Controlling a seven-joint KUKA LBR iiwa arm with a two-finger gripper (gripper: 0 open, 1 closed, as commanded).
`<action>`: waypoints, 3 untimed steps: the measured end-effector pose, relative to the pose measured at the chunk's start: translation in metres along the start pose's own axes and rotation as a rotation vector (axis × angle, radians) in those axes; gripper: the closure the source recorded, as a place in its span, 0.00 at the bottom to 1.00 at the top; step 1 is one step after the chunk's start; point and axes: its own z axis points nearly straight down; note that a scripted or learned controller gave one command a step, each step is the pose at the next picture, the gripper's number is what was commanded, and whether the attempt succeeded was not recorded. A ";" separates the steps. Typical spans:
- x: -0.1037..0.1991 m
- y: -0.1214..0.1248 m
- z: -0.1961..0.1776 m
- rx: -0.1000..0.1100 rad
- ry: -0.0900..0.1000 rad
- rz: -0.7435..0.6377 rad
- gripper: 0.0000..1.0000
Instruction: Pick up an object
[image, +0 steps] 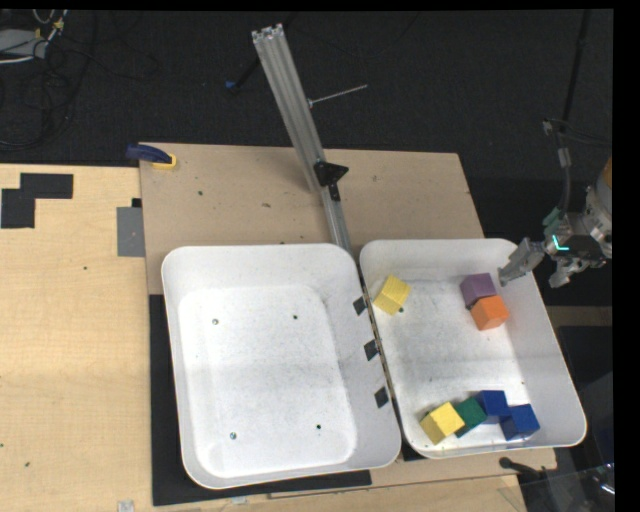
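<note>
The right bin holds several blocks. A yellow block lies near its left wall. A purple block touches an orange block at the upper right. Along the front wall sit a second yellow block, a green block and two blue blocks in a tight row. My gripper hovers over the bin's far right corner, just right of the purple block. It is open, with nothing between its fingers.
The left bin sits beside the right one, with black clips along the shared edge. A slanted aluminium rail rises behind the bins. A blue-and-yellow clamp lies at the bench's back left corner.
</note>
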 end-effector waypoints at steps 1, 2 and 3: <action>0.000 0.001 -0.002 -0.004 -0.001 -0.002 0.00; 0.008 0.008 0.056 0.001 0.001 -0.003 0.00; 0.008 0.008 0.099 0.001 0.000 0.000 0.00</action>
